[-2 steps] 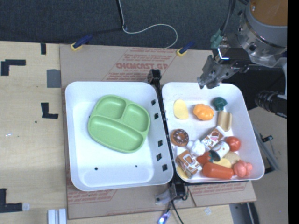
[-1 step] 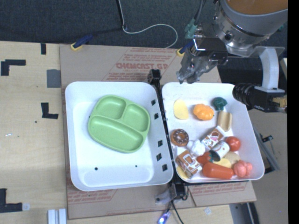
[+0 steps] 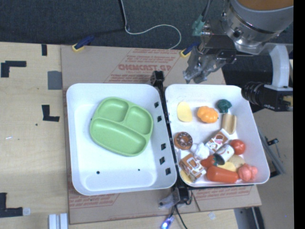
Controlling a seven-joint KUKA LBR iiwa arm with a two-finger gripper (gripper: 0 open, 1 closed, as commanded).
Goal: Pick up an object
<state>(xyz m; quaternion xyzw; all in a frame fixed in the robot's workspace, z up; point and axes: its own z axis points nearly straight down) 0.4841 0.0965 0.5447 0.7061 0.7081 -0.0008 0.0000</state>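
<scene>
The right bin (image 3: 255, 128) holds several toy foods: a yellow piece (image 3: 185, 111), an orange fruit (image 3: 207, 114), a dark green piece (image 3: 223, 105), a tan bread stick (image 3: 229, 123), a chocolate donut (image 3: 183, 140), a red tomato (image 3: 237, 147), a red sausage (image 3: 221, 175) and a pink piece (image 3: 248, 172). My gripper (image 3: 199, 75) hangs above the back left rim of that bin, raised clear of the food. It is open with nothing between its fingers.
The left bin (image 3: 81, 166) holds a green divided plate (image 3: 121, 125). Black clips (image 3: 164, 128) run along the wall between the bins. A white cable (image 3: 152, 30) lies behind, on the cardboard sheet. The arm's body (image 3: 259, 13) looms at the top right.
</scene>
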